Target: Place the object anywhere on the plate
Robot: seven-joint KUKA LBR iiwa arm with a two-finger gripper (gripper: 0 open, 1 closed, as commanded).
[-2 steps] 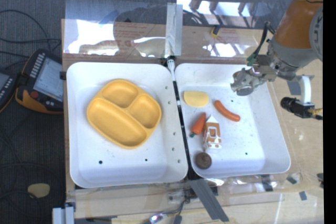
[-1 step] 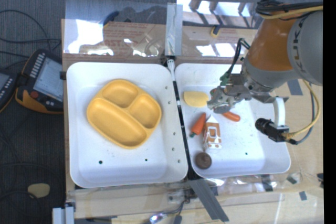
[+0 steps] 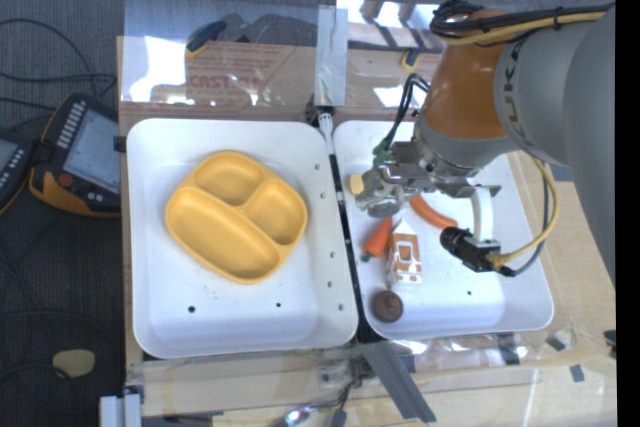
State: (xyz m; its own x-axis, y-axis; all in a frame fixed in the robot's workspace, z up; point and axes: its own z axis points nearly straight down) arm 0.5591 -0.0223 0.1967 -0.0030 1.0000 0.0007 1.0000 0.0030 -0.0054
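Observation:
A yellow plate with three compartments lies in the left bin. The right bin holds the loose objects. My gripper hangs low over that bin's left part, just above a small orange carrot. A second orange carrot piece lies to the right of the gripper. A small white and orange carton sits below it, and a brown round piece lies near the front wall. A tiny yellow item rests beside the gripper's left side. Nothing is visibly held.
The grey arm with its orange band covers the back of the right bin. A black connector with a yellow cable hangs at the gripper's right. The ridge between the bins separates gripper and plate. A pendant lies off the bench, left.

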